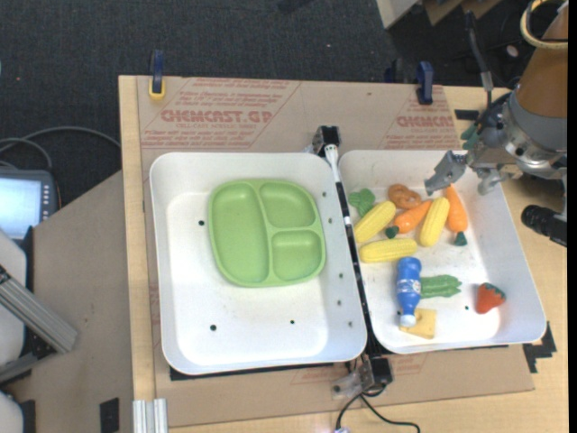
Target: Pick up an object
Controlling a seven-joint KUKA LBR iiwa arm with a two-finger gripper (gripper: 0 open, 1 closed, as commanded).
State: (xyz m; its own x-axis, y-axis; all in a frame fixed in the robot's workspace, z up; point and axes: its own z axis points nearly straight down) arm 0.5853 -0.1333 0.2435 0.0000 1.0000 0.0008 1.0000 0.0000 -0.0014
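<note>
End effector [462,175], spread wide and empty, hung at twelve o'clock over light, rigid, slippery yellow plastic corn cob [435,221]; mid-body grasp advised.

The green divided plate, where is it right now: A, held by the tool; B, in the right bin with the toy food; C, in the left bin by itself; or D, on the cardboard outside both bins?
C: the green plate lies flat in the left bin, away from the toy corn.
</note>
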